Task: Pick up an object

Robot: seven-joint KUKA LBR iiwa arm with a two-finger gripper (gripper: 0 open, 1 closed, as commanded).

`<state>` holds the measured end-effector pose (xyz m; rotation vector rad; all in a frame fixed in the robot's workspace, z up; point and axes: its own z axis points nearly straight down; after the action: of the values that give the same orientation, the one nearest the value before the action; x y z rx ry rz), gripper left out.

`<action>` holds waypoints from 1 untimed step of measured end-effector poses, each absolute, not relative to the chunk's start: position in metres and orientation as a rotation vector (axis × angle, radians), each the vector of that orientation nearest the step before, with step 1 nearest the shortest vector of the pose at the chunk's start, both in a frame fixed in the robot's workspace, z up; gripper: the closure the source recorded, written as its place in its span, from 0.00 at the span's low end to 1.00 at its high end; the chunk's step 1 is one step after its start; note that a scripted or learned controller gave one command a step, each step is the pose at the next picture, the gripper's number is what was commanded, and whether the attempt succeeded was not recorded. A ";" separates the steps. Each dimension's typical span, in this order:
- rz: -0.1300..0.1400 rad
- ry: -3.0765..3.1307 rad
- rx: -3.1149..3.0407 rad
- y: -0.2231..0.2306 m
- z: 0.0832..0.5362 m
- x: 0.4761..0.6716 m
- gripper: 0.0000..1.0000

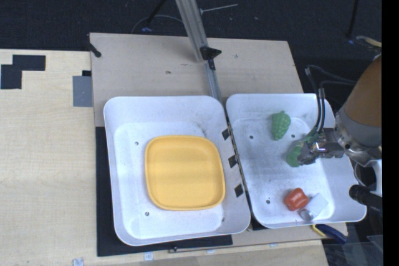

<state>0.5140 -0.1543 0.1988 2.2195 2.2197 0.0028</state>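
Right bin [262,209] as landmark. Our pincer [303,152] sits low over its right-hand part, close to the right wall, and a small green object [293,157] lies pressed against its tip on the side toward the bin's middle. We cannot tell whether the fingers are apart or closed, nor whether the green piece sits between them or just beside them.

Up the bin from there, near the far wall, lies a green bumpy toy [280,124], likely plastic fruit. Toward the near wall rests a red toy pepper [297,199], with a small pale block [315,205] just beside it.

Our judgement: the green object looks light, rigid, hollow plastic, rounded and rather slick, not fragile. It would roll or squirt out of an off-centre pinch. Best hold is across its widest middle, fingers square on both sides.

In the left bin, a yellow plate [184,172] lies flat.
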 end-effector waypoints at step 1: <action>0.005 2.218 2.219 -0.156 0.259 0.509 1.00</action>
<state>0.5091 -0.1560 0.2594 2.2190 2.2177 0.0046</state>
